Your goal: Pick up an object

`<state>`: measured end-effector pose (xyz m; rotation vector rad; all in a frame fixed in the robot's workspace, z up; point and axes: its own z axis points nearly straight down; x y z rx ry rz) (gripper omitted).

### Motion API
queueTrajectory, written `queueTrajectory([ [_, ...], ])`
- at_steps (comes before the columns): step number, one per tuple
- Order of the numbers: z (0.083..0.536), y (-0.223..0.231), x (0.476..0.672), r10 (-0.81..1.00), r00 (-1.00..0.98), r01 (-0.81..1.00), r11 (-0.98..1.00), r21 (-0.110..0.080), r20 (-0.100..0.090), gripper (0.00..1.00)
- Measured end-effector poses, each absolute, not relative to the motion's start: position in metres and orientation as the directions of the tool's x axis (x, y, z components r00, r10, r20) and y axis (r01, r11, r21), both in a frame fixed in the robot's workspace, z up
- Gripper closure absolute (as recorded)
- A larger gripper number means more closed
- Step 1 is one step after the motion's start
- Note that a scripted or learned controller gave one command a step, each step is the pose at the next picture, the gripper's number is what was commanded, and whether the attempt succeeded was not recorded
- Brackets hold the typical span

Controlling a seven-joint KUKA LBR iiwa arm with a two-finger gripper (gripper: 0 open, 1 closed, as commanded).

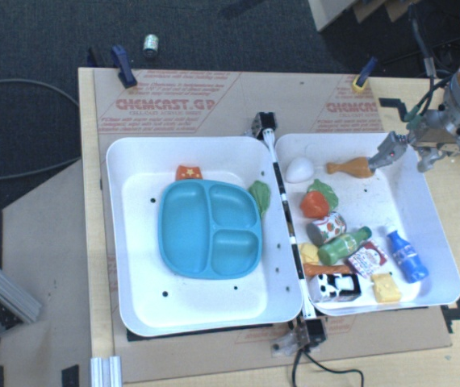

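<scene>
The gripper [408,153] hangs over the far right part of the right bin [436,216], its two grey fingers [386,150] spread apart with nothing between them. The left finger's tip sits just beside the thick end of a brown chicken drumstick [349,167], which lies on the bin floor near the far wall; whether they touch cannot be told. Left of the drumstick rests a white egg [299,169]. Nearer, a red tomato with a green top [316,201] lies close to the bin's left wall, and below it a small can [327,227] and a green bottle [345,245] crowd together. A red packet [367,260] lies just right of the green bottle, a blue bottle [405,256] lies farther right, and a yellow block [386,288] and a black-and-white box [339,285] sit at the near edge. In the left bin [133,216] a blue divided plate [211,228] lies flat, with a green leaf [260,196] at its far right corner and a small orange piece [188,172] just beyond its far edge.
</scene>
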<state>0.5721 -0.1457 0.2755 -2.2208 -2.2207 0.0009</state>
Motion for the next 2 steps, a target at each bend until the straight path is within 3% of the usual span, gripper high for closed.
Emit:
queueTrajectory([
  [1, 0.188, -0.07, 0.569, 1.0, -0.001, 1.0, 0.001, -0.002, 0.001, 0.0],
  [2, 0.084, -0.092, 0.549, 1.0, 0.001, 1.0, -0.001, 0.0, 0.0, 0.0],
])
